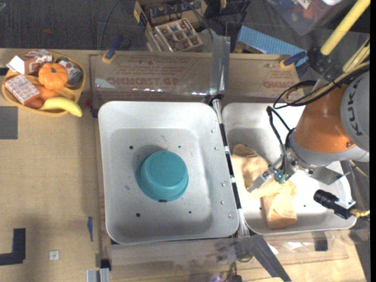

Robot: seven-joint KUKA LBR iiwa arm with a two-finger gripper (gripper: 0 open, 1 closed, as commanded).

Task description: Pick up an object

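Note:
A teal bowl (163,175) lies upside down in the middle of the left bin (117,128). The right bin (252,119) holds a crumpled tan piece (248,164) by its left wall. A tan block (279,209) lies near its front edge. My gripper (271,178) hangs low in the right bin between these two tan things, just above the block and to the right of the crumpled piece. The grey and orange arm (326,131) covers the right part of that bin. I see nothing clearly held.
A yellow dish (17,97) with a small pumpkin, a banana and boxes sits at the bench's far left. A cardboard wall (158,78) runs behind both bins. A black cable (276,119) loops over the right bin's back.

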